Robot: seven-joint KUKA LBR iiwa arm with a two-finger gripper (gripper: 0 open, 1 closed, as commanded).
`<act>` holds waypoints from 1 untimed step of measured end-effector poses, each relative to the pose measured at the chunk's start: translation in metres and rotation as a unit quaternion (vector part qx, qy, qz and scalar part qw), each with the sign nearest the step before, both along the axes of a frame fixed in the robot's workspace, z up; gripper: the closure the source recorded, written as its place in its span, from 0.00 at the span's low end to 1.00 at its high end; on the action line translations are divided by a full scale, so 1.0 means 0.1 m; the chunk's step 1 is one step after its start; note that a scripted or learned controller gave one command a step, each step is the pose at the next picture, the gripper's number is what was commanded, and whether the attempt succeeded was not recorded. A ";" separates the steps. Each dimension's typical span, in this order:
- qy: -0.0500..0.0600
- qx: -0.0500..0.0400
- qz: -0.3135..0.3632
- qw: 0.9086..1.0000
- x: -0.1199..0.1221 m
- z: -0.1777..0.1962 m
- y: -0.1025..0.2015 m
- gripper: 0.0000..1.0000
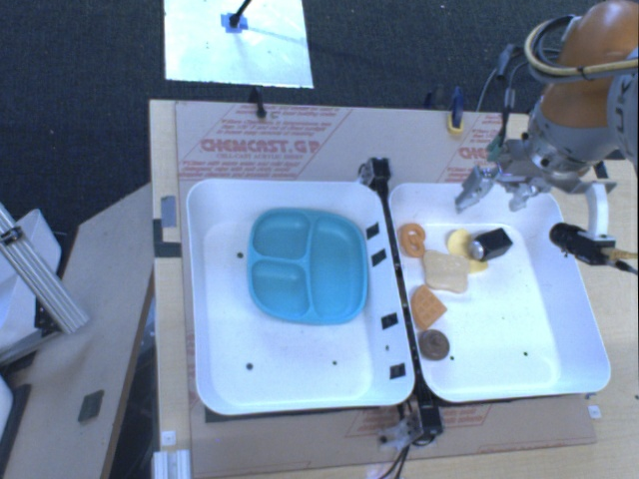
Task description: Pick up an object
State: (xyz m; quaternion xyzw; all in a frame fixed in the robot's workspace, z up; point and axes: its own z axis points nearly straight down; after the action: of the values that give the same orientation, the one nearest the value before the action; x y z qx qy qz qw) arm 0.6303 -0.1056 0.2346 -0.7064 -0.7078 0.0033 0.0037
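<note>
The right bin (559,357) holds several small things: an orange ring (411,237), a yellow piece (458,241), a black cylinder with a silver end (490,243), a pale beige block (446,271), an orange wedge (427,307) and a brown disc (433,344). My gripper (495,197) hangs over the bin's far edge, just above and behind the black cylinder. Its two fingers (469,196) stand apart, open, with nothing between them.
A blue divided plate (306,265) lies in the left bin (215,367). A black-clipped divider (391,277) runs between the bins. The near right part of the right bin's floor is bare white. A pale square sheet (236,28) lies beyond the bench.
</note>
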 end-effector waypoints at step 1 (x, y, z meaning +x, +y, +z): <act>-0.006 -0.001 0.001 1.000 0.02 0.07 0.00 0.00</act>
State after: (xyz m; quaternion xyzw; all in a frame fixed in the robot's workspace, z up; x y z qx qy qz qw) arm 0.6326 -0.1054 0.2417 -0.7057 -0.7085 -0.0005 -0.0009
